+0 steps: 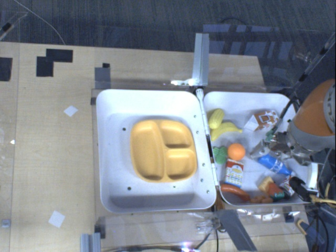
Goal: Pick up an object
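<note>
Two shallow white bins side by side on a pale wooden counter (47, 156). In the left bin (113, 193), a yellow divided tray (161, 150), three compartments, lying flat near the middle.

In the right bin (239, 103), a crowd of small items. Toward its upper left, a yellow corn cob (216, 117) just above a yellow banana (227, 128), the two touching or nearly so. Lower, an orange (237, 151) just beside a green vegetable (220, 154). Below these, a red and white carton (234, 172), and under it along the lower wall a red sausage-like item (234, 190). At upper right, a small white and brown box (264, 119). Right of centre, a blue bottle (274, 165) lying tilted. At lower right, a jumble of small pieces (273, 188), too cluttered to name.

Grey arm with orange band (317, 114) entering from the right edge of the frame. End effector (274, 145) low over the right part of the right bin, just above the blue bottle and below the box. Finger opening not discernible amid the clutter; nothing seen to be held.
</note>
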`<state>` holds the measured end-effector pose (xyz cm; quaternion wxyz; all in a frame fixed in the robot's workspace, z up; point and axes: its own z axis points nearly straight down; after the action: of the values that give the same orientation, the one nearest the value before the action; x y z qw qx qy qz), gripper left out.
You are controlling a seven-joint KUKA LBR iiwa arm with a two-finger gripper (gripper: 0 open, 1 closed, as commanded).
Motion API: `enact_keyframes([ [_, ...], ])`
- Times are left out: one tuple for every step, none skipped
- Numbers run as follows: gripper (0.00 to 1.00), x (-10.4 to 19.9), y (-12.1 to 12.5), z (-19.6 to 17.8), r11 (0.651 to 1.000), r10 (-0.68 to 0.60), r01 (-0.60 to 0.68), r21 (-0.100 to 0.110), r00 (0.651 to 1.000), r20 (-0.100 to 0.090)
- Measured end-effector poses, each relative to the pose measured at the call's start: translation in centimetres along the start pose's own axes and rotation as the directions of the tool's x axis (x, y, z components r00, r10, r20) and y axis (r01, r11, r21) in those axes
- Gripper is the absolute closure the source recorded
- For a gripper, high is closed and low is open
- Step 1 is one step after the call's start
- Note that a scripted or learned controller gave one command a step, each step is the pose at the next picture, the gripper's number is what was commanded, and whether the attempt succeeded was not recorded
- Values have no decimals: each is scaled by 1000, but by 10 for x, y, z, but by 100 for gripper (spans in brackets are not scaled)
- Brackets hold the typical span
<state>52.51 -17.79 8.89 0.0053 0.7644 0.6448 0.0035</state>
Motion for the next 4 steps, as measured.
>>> enact_keyframes([
  [0, 52, 51, 1, 998, -70, 70, 0, 998, -2],
  [0, 60, 76, -16, 910, -415, 415, 4, 910, -4],
  [100, 61, 78, -28, 907, -422, 422, -2, 907, 0],
  [100, 5, 131, -33, 974, -224, 224, -2, 974, -2],
])
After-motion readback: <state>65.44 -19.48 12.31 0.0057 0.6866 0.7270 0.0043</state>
